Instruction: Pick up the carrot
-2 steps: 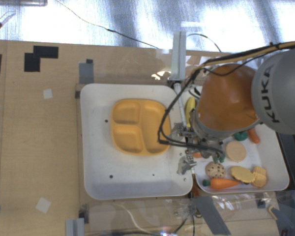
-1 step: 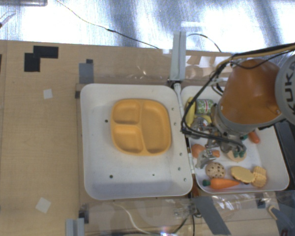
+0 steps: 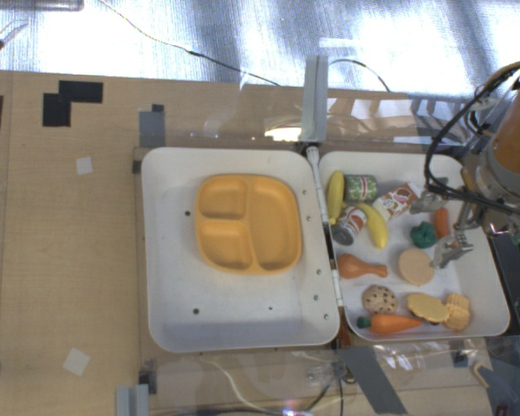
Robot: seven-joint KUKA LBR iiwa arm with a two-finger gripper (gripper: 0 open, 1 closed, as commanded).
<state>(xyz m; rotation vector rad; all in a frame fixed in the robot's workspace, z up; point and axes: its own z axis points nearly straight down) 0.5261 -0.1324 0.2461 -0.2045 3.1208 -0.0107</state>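
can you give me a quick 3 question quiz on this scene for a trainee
1. True or false: the carrot lies on the yellow divided plate.
2. Which bin holds the two bananas: A, left bin, or B, right bin?
3. Fill in: right beside the carrot's green end, toward the bin's middle, sits a speckled ____.

Key
1. False: it lies along the near edge of the right bin, while the plate sits in the left bin.
2. B.
3. Cookie.

The gripper is over the right bin's far side, away from the carrot.
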